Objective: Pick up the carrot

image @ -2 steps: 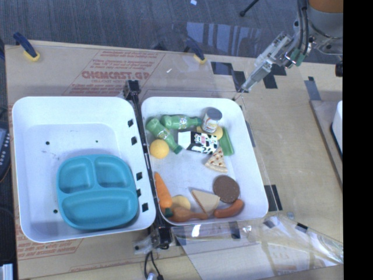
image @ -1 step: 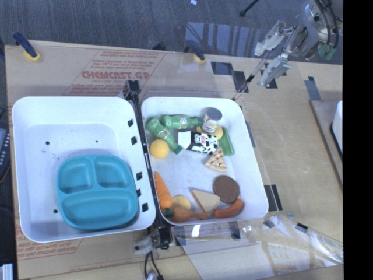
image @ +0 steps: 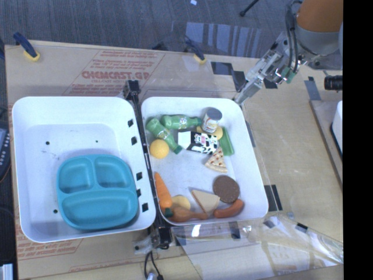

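Note:
The carrot (image: 162,191) is a short orange root. It lies lengthwise against the left wall of the right bin (image: 252,156), near that bin's front corner, with a small yellowish piece touching its lower end. My gripper (image: 243,91) hangs above the right bin's back right corner, tilted down to the left, well away from the carrot. Nothing shows in its grasp.
The right bin also holds green bottles (image: 175,123), a lemon (image: 159,149), a small can (image: 212,117), a cow-print carton (image: 203,143), a pizza slice (image: 216,162), a brown cookie (image: 225,188), a bread wedge (image: 205,200) and sausages (image: 228,209). The left bin holds a blue divided plate (image: 96,192).

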Robot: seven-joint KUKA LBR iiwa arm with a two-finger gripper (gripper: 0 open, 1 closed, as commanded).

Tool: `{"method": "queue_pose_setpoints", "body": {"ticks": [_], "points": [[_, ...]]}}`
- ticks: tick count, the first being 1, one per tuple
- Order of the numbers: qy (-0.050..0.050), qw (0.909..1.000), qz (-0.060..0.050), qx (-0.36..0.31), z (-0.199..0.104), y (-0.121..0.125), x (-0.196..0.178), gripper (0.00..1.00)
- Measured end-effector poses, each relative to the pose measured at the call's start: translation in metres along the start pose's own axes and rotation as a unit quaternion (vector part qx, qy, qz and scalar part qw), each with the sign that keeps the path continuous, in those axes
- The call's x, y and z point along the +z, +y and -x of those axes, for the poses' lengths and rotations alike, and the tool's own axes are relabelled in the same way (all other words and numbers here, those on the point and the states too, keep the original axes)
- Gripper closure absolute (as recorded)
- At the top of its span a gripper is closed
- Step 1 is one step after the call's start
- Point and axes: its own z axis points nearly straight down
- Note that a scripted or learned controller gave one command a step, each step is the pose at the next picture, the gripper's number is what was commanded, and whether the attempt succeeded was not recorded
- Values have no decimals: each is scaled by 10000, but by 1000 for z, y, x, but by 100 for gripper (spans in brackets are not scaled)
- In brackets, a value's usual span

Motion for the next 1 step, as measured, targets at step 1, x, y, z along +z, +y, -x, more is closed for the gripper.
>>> {"method": "queue_pose_setpoints", "body": {"ticks": [1], "points": [[-48,9891,8,-1471,3,5,-47,0]]}}
